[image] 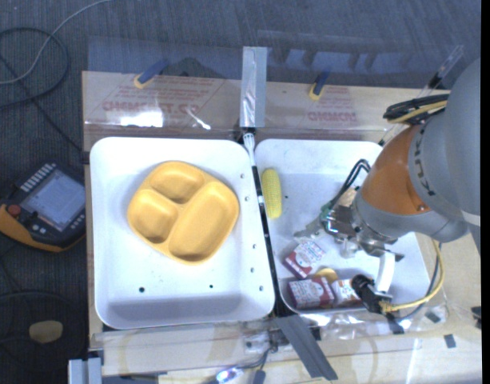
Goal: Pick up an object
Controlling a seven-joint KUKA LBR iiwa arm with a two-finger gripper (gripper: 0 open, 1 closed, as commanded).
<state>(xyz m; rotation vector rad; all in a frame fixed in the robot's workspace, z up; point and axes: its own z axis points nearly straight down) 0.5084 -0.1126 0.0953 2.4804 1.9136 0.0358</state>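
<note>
The camera view looks down on two shallow white bins set side by side on a bench. The left bin (109, 286) holds a yellow divided plate (183, 210) with three compartments, lying near the middle of the bin, a little toward its far edge. The right bin (308, 154) holds an ear of corn (271, 192) lying along its left wall near the far left corner, a small red-and-white packet (306, 255) toward the middle, and a red ketchup bottle (323, 291) on its side along the near edge. The grey arm with its orange band (396, 184) reaches in over the right side of this bin, and the gripper (350, 238) hangs low just beside the packet, on its right; the wrist hides the fingertips, so whether they are spread or closed cannot be told, and nothing is seen between them. The bench is covered with clear plastic sheeting (181, 98) taped over cardboard behind the bins. On the dark carpet (37, 62) to the left lies a teach pendant (45, 206) with trailing cables.
</note>
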